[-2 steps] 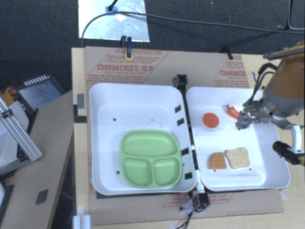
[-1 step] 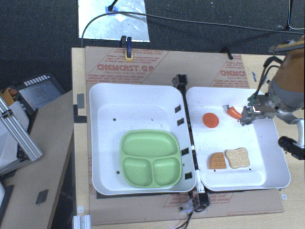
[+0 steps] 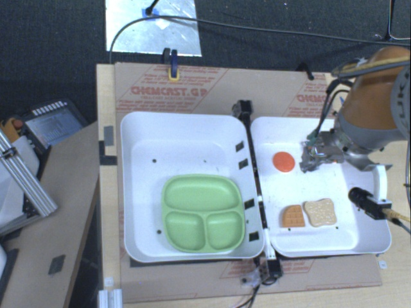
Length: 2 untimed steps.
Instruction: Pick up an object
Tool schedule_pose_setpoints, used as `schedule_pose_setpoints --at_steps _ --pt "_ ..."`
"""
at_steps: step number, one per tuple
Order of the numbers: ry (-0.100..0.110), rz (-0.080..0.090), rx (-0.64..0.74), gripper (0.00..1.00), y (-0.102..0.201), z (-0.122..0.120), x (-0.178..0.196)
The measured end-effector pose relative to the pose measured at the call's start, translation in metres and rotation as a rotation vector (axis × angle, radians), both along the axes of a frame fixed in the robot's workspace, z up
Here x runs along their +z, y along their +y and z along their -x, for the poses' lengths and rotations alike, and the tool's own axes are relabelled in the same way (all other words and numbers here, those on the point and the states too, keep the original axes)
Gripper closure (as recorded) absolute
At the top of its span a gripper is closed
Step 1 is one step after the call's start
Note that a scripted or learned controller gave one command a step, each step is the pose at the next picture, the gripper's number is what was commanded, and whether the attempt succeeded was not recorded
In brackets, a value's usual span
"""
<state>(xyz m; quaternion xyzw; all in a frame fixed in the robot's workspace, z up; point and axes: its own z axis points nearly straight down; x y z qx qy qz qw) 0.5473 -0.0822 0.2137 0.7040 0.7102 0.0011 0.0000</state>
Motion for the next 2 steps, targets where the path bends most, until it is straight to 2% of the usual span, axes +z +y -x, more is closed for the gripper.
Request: schedule_pose_setpoints --at_steps 1,2 --pt "-0.001 0.000 0.002 1.00 0.057 -0.007 0.012" --pt "0.001 0.000 0.000 1.00 0.113 0.003 0.007"
